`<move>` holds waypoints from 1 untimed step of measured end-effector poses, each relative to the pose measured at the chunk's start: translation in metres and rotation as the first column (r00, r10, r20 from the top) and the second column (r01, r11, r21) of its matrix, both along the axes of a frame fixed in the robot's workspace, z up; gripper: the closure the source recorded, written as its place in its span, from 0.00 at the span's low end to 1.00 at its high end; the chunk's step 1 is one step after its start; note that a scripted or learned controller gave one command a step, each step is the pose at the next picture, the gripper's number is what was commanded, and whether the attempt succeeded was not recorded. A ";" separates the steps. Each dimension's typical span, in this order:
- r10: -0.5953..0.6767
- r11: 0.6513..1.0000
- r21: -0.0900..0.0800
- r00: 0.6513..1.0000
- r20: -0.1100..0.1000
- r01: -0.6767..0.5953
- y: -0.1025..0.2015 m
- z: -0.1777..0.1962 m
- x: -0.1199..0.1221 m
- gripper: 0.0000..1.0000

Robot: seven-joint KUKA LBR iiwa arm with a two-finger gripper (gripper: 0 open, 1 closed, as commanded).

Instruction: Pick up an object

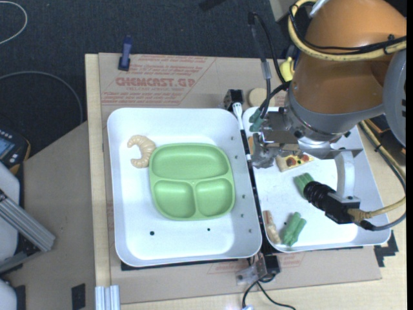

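- Tan toy croissant lies in the left bin, well off to the view's left of the gripper. We judge it light, with a curved body that offers a fair hold across its middle.
- Green divided plate sits between the croissant and the gripper, its near rim close to the wall that the two bins share. It looks like stiff, smooth plastic, wide and flat, so we judge only its rim could be pinched, and that it could slip.
- Grey gripper hangs low over the near-left edge of the right bin, hard against the dividing wall. We cannot tell whether it is released or clenched, and we see nothing held in it.
- Pale wedge with red spots is the nearest thing, just beside the gripper toward the view's right, so we take it as the likely target. It seems small, thin and light, and it lies flat, so we judge a pinch across its short width best, though it may skid on the smooth bin floor.
- Green piece lies a little further right and nearer the camera, close to the wedge.
- Small tan piece and a green bundle rest together at the bin's near edge, below the gripper in the view, apart from it. Both look light and narrow enough to grip across.
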State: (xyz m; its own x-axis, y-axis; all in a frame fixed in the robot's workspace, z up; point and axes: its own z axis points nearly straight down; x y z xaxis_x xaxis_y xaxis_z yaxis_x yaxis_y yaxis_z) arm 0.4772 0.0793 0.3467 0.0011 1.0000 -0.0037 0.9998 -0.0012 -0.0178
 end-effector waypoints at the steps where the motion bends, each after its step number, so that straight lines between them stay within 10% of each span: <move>1: 0.001 1.000 0.004 1.000 0.022 -0.001 0.000 0.019 0.003 1.00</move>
